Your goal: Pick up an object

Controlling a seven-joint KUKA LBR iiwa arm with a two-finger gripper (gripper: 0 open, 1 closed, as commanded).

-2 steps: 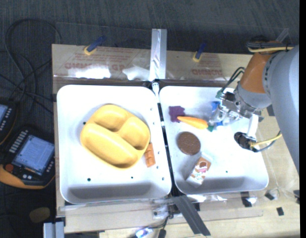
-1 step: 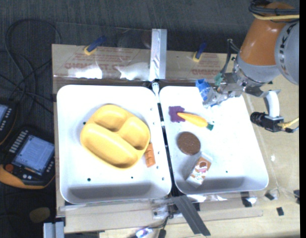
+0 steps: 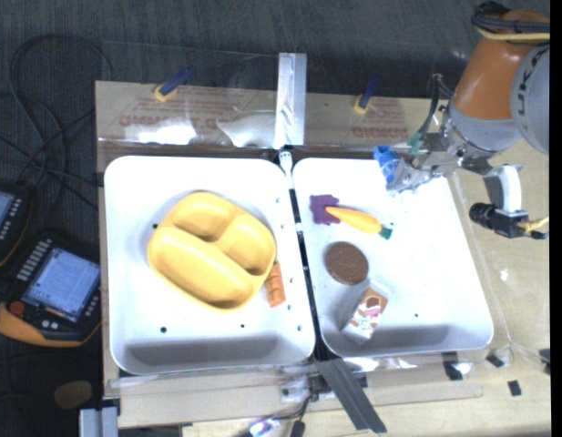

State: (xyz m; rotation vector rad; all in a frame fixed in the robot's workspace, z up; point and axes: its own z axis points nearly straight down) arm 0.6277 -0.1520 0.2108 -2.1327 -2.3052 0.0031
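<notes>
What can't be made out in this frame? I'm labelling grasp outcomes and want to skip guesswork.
- Gripper: finger state unclear in the camera view; small, blurred against a blue object.
- Orange piece: partly tucked under the yellow loaf-shaped object.
- Small carton: print too small to read.
- Arm: cut off by the frame edge.

Two shallow white bins: left bin and right bin, smooth moulded plastic, slight sheen. Large yellow bread-shaped lump: smooth, softly glossy, looks like foam or plastic. Small brown disc: matt. Yellow-orange carrot-shaped toy: smooth plastic. Bench board: bare wood, matt, partly under crinkled clear plastic film. Arm's orange band: glossy plastic.
</notes>
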